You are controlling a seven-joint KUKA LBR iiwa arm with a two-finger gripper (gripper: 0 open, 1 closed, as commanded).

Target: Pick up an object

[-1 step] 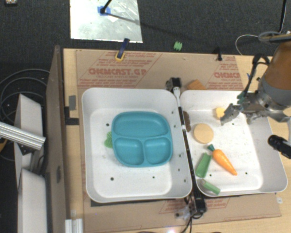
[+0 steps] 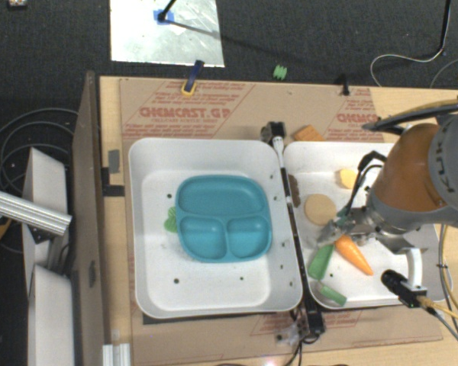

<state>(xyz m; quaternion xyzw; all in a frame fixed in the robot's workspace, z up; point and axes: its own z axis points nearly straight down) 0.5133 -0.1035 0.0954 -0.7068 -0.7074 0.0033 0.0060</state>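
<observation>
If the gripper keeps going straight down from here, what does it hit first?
Probably the carrot, lying right under the gripper in the right bin; depth is hard to judge from this slanted view.

From my console I see my arm (image 2: 435,178) as a bulky grey shell with dark lettering at the frame's edge, a broad orange band (image 2: 407,175) around the wrist, a thin black cable (image 2: 360,180) looping beside it, and a grey metallic gripper (image 2: 342,231) below.

Dark carpet floor (image 2: 46,59), silvery sheet (image 2: 166,23), loose black cables (image 2: 23,132).
</observation>
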